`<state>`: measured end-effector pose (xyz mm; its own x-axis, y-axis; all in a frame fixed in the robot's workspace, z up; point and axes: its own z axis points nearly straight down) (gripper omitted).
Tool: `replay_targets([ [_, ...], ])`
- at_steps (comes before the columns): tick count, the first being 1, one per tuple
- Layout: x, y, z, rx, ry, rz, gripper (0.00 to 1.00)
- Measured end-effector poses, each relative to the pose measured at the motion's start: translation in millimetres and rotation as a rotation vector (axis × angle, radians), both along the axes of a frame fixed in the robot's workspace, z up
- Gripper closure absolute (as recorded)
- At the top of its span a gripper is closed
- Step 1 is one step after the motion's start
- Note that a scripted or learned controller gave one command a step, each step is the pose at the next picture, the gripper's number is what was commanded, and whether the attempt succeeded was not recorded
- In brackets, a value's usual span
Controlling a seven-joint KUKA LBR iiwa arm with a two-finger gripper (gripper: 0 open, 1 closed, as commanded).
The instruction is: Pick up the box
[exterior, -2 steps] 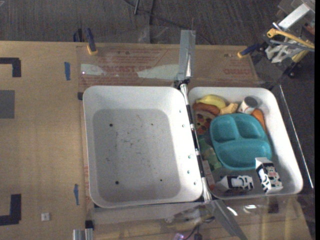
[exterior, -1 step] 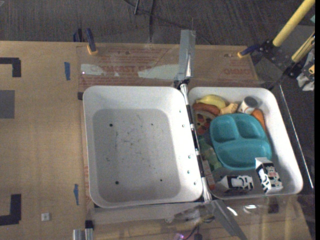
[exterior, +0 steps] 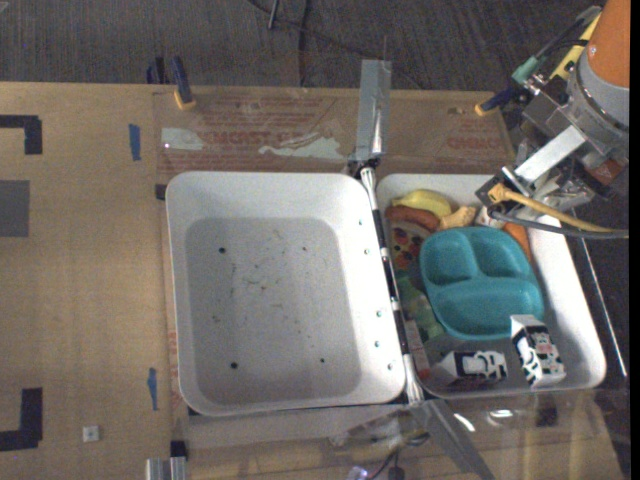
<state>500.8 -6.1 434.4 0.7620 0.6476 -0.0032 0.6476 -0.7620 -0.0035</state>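
Note:
A small white box with black patches stands in the front right corner of the right bin. A second white and black pack lies flat just to its left, along the bin's front wall. My gripper hangs over the bin's back right corner, well behind the box and apart from it. Nothing shows between its fingers.
A teal divided plate fills the middle of the right bin, touching the box's back side. A yellow banana, orange pieces and a printed card lie behind and left of it. The left bin stands beside it.

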Motion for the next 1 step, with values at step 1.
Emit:
replay_targets([
  [1, 0.8, 0.8, 9.9, -0.001, 0.001, 0.003, 1.0],
])
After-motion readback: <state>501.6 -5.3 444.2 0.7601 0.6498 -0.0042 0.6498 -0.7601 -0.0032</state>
